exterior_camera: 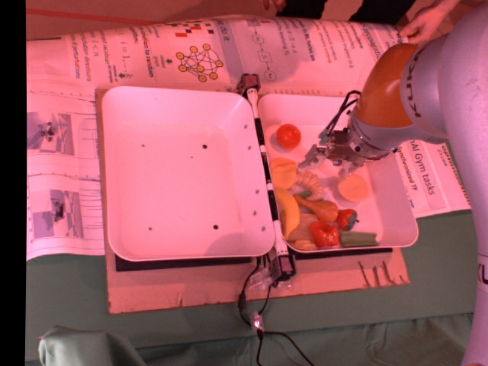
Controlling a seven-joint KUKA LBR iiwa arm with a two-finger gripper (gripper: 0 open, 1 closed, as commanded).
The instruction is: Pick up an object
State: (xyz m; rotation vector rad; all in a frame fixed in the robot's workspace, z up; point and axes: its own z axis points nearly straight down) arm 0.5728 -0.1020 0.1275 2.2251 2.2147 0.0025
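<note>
In the camera view my gripper point(333, 161) hangs over the right bin point(396, 219), below the orange wrist band. It sits above the middle of the bin, right of the red tomato point(288, 136) and just above the pile of toy food. That pile holds a yellow banana point(288, 212), an orange carrot point(319, 207), a pale round slice point(353, 187), a red pepper point(325, 235) and a green piece point(358, 239). Nothing shows between the gripper's tips.
The left bin point(187, 170) lies beside the right one, split by a black-and-white strip point(263, 166). Printed posters point(229, 52) cover the bench behind. Cables point(255, 296) trail from the front edge. A person's hands point(423, 25) rest at the back.
</note>
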